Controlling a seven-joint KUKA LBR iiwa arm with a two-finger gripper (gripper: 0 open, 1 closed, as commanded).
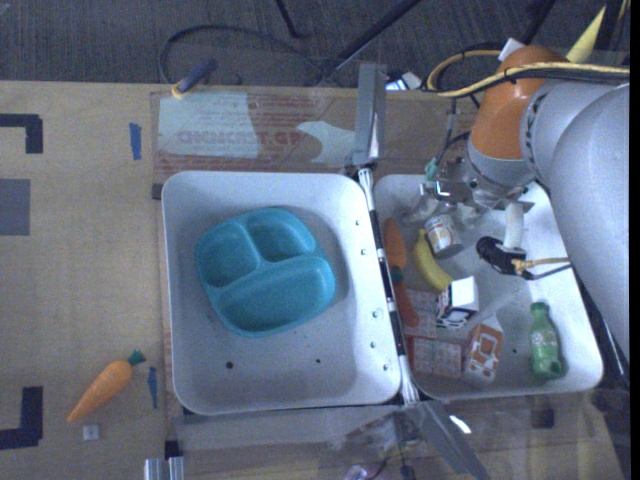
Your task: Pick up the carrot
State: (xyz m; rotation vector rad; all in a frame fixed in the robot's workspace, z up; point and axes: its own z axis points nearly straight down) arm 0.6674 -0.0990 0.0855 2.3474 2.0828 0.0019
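the carrot point(397, 248) lies in the right bin point(575, 313), just left of the gripper point(440, 230); grip state unclear.

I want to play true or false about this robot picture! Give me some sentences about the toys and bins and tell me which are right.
1. A blue plate lies in the left bin. True.
2. A carrot lies on the bench outside the bins. True.
3. The green bottle is in the left bin. False: it is in the right bin.
4. The banana is in the right bin. True.
5. The gripper is over the left bin. False: it is over the right bin.
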